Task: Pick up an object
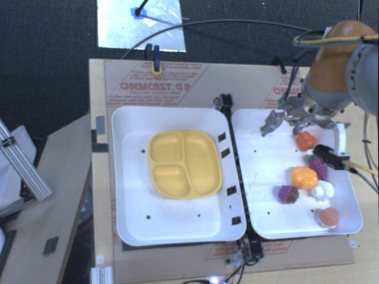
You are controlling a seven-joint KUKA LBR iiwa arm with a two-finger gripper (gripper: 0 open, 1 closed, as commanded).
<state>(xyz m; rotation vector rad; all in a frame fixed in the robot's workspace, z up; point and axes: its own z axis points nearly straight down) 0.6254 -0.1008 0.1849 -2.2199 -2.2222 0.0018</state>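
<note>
The jaws (pixel 273 123) hang over the right bin (pixel 260 218), holding nothing; their gap I cannot tell. An orange-red toy (pixel 305 140) lies just right of them.

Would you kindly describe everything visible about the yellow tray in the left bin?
The yellow tray is a shallow, rounded-square dish, plastic by its look, split by raised ridges into three compartments: two on its left, one long one on its right. It lies flat, slightly rotated, near the middle of the left bin, touching only the bin floor.
</note>
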